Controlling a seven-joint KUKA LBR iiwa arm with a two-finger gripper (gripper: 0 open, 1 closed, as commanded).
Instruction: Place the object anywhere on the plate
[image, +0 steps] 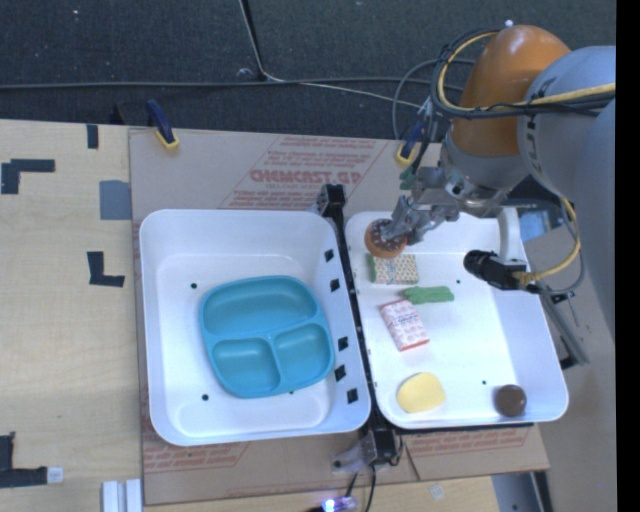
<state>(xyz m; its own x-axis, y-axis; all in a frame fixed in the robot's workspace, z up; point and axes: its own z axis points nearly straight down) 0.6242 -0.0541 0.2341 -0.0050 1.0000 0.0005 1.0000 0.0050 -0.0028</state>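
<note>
A blue plate (265, 335) with three compartments lies in the left bin (170, 250), nothing on it. In the right bin's far left corner sits a small brown round object with an orange rim (379, 240). My gripper (397, 229) reaches down from the right, and its tip overlaps that object's right side. Whether the object is gripped or merely touched is hidden by the gripper body. The object is over the right bin, just right of the divider between the bins.
The right bin (520, 330) also holds a green-and-white checkered block (393, 269), a green piece (431, 295), a red-and-white packet (404, 325), a yellow lump (420, 392) and a brown ball (511, 400). Black clips (331, 200) line the divider. Cables hang around the wrist.
</note>
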